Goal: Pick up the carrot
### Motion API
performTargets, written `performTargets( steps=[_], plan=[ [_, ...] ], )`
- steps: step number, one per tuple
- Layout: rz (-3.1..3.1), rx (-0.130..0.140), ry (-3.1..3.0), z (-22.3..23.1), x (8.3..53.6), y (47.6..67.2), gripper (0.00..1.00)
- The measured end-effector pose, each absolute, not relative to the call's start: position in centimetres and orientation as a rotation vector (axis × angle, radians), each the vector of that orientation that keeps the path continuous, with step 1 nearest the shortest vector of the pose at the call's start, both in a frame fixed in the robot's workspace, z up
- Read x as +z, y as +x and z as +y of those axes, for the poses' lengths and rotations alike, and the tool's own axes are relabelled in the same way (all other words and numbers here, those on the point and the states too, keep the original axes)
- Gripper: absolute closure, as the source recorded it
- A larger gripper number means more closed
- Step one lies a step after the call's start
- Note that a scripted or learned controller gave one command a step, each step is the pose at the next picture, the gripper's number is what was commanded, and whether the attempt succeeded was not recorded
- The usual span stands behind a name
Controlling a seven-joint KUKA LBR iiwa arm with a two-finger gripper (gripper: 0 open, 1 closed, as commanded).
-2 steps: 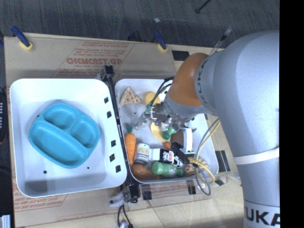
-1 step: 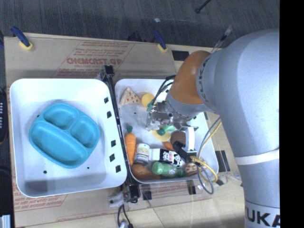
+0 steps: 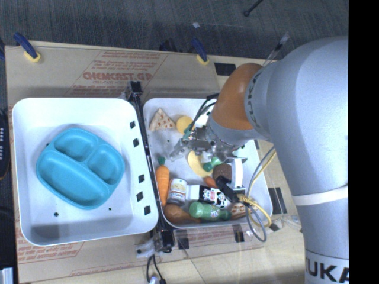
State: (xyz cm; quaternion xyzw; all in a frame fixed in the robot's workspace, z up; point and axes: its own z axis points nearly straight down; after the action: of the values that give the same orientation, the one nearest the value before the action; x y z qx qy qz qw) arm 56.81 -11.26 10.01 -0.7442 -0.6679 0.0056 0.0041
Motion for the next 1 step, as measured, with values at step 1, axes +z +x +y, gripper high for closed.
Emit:
performTargets(
  steps=[1],
  plan=[
    [-1.958, 0.004, -2.466, -9.7, 9.33, 52.36, 0.0]
  ],
)
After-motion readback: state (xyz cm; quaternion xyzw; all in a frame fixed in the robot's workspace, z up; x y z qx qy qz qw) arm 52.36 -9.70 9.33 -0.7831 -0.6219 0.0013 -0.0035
